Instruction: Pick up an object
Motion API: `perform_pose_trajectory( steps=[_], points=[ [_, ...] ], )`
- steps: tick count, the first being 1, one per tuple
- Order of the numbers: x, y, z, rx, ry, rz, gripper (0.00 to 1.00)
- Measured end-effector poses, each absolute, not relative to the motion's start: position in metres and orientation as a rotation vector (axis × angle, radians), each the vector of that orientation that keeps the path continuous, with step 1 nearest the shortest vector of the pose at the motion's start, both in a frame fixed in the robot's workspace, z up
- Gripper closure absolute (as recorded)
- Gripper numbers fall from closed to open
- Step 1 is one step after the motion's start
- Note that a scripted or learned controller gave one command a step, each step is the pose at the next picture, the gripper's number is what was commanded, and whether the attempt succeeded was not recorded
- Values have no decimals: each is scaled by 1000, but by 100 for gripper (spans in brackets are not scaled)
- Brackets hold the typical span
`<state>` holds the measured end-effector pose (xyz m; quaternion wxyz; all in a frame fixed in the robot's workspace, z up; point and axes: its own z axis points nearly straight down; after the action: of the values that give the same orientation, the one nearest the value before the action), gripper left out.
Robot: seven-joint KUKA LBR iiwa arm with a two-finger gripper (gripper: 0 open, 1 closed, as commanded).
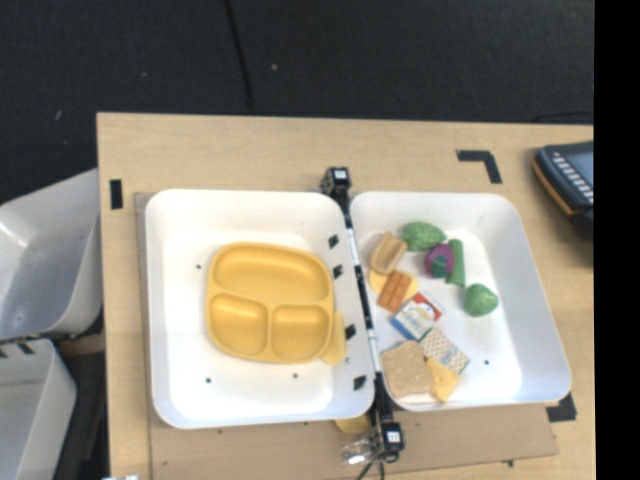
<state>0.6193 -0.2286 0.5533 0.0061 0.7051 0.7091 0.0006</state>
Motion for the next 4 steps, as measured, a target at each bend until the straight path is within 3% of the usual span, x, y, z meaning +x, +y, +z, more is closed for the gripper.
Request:
perform_pose_trajectory(
  steps=[1,2,3,4],
  points=[
    [546,-227,477,2232,2227,-10,0],
    [493,-229,302,2239,2232,-16,0],
    [503,-184,488,2205,2218,9,0],
    [510,-230,248,2238,2231,-16,0]
  ],
)
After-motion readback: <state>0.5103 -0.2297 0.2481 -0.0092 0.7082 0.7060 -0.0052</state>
